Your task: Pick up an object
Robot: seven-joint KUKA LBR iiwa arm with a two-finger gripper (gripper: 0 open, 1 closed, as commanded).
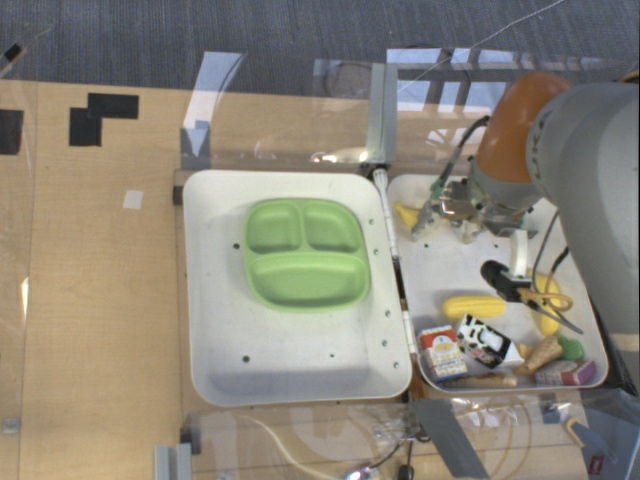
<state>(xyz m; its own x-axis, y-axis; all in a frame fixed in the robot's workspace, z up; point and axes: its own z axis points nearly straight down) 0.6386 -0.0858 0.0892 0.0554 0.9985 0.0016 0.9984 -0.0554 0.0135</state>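
Here, the gripper [452, 223] hovers apparently open and empty beside a small yellow piece [405, 214], likely light, rigid plastic, graspable across its middle.

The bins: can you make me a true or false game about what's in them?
1. The green plate lies in the left bin. True.
2. The plate has three sections. True.
3. The banana lies on the plate. False: it lies in the right bin.
4. The tool hangs over the left bin. False: it is over the right bin's far end.
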